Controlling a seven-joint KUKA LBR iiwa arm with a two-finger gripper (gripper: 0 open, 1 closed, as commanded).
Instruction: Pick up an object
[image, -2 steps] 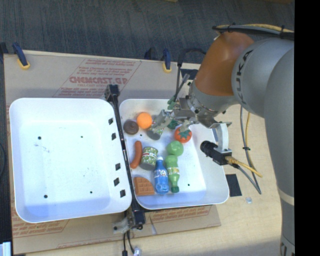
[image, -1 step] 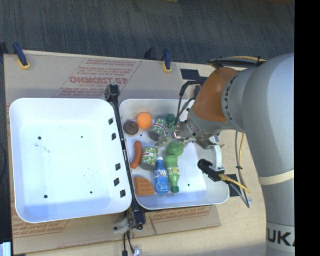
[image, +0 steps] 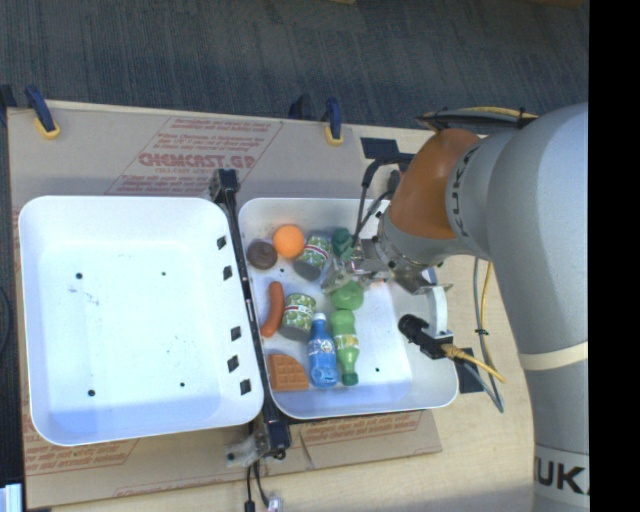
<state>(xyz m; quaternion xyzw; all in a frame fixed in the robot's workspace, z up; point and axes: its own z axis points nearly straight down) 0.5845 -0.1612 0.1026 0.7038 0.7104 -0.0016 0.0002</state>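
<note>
Half done at best: poised low for the grasp, nothing lifted yet.
Judged to be aiming at the green lump, lying below and right of the orange ball, with a tin can just right of that ball. Found the gripper right of the ball, just above the lump; could not tell its opening or any hold. Judged next to need settling onto the lump, closing firmly, then lifting straight out of the right bin around the ball.

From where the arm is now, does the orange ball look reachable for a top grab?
Probably yes. The ball lies uncovered in the right bin, with a brown disc and a can close beside it. The tool is just past the can; tight neighbours could crowd the grab.
</note>
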